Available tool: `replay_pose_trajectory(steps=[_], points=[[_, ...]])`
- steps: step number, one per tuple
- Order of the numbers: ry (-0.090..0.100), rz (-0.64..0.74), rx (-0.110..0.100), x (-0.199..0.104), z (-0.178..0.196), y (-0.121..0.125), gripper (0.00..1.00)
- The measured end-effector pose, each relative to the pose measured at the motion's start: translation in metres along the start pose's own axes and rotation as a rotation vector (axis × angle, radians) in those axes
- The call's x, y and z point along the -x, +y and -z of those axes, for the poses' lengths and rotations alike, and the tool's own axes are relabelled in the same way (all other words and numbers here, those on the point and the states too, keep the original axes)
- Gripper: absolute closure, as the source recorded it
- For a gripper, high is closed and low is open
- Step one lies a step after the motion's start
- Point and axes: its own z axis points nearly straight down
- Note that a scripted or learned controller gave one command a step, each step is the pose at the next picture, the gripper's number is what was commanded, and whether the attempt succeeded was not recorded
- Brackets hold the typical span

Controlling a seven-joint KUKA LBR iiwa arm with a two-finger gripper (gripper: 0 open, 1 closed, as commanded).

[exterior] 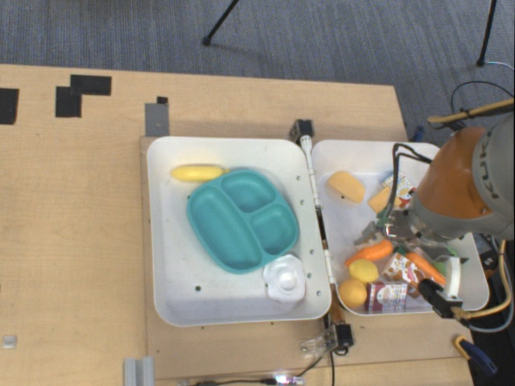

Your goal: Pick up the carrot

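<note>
Two white bins sit side by side on a tan wooden bench (pixel 72 240), with grey carpet (pixel 241 22) beyond its far edge. In the right bin (pixel 479 296), nearest, lie a yellow round fruit (pixel 352 293) and a dark packet (pixel 389 297). Just beyond them lies the carrot (pixel 371 252), orange, with the gripper (pixel 392 230) directly over its right end; whether the fingers are spread or closed cannot be told. The left bin (pixel 165 240) holds a teal divided plate (pixel 241 219), with a yellow banana (pixel 196 173) at its far side.
</note>
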Motion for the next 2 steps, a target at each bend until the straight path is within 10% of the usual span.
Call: replay_pose_trajectory(steps=[1,2], points=[[0.000,0.003,0.005,-0.001,0.011,0.002,1.00],[0.000,-0.174,-0.008,-0.090,0.098,-0.009,1.00]])
